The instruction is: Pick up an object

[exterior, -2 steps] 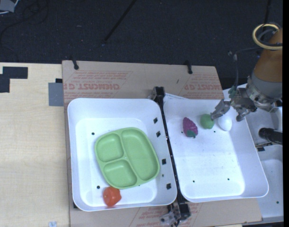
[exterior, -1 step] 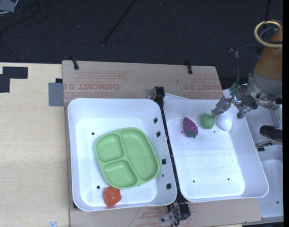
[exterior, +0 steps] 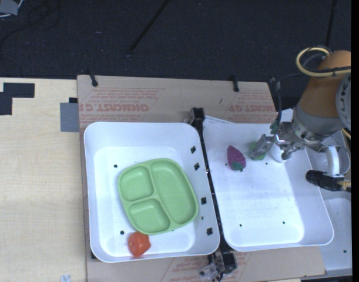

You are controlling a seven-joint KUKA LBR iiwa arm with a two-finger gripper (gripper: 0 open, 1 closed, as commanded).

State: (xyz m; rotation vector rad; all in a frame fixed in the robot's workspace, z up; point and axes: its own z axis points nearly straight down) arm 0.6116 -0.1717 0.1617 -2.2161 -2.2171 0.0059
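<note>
Light wood tabletop, dark floor behind, two white bins on cardboard. Claw low over the right bin, near its back edge, fingers apart, nothing between them. Purple object just left of the claw, not touching. Green divided plate and an orange object far left, in the left bin.

Two white bins, one green plate, one purple object, one orange object
</note>
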